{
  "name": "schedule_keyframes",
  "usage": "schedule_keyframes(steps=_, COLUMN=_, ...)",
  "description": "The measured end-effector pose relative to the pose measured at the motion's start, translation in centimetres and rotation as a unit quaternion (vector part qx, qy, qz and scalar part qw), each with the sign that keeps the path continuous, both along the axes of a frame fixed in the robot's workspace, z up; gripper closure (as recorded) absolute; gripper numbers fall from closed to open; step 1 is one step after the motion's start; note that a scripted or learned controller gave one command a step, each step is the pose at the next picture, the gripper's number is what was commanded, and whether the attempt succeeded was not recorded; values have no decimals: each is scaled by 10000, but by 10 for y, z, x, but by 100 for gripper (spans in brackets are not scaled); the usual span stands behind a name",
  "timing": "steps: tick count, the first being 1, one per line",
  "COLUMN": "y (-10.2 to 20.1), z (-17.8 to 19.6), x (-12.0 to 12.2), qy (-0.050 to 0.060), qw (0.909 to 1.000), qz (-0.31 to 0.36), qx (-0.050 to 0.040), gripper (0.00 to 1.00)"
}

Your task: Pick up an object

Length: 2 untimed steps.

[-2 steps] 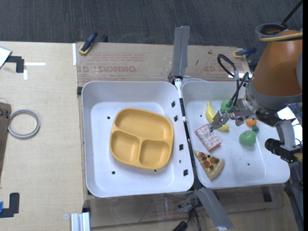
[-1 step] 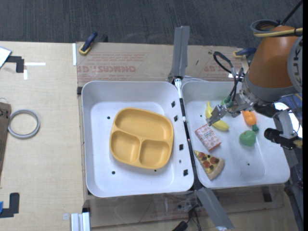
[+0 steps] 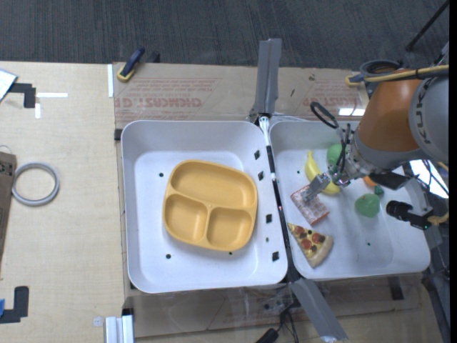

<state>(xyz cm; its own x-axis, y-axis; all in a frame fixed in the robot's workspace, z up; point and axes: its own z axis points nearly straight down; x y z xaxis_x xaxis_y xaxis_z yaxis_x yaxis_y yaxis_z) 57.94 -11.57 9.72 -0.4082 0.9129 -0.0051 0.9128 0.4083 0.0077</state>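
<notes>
**A robot lab**

It looks like a test bay: a grey-and-orange arm (image 3: 400,120) over two white bins (image 3: 136,213), toy food (image 3: 312,244) inside, flattened cardboard (image 3: 193,95) and a tape roll (image 3: 33,184) on the tabletop (image 3: 57,263), grey carpet (image 3: 178,13) beyond.

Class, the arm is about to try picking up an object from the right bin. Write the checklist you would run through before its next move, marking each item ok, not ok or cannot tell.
1. Objects available in the right bin: ok. A banana, pizza slice, green ball and a grey and red block lie there.
2. Gripper positioned over the bin: ok, it sits by the banana and the block.
3. Which object it targets: cannot tell; banana and block both lie at its tip.
4. Object between the fingers: cannot tell.
5. Neighbours crowd the target: not ok, banana and block lie close together.
6. Yellow tray out of the way: ok, it is in the left bin.
</notes>
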Motion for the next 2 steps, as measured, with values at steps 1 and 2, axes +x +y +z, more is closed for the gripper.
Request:
schedule_keyframes(steps=1, y=-1, z=11, x=2, qy=-33, qw=10000, qz=-22, qx=-6, gripper=100)
schedule_keyframes(steps=2, y=-1, z=11, x=2, qy=-33, qw=10000, qz=-19, qx=-7, gripper=0)
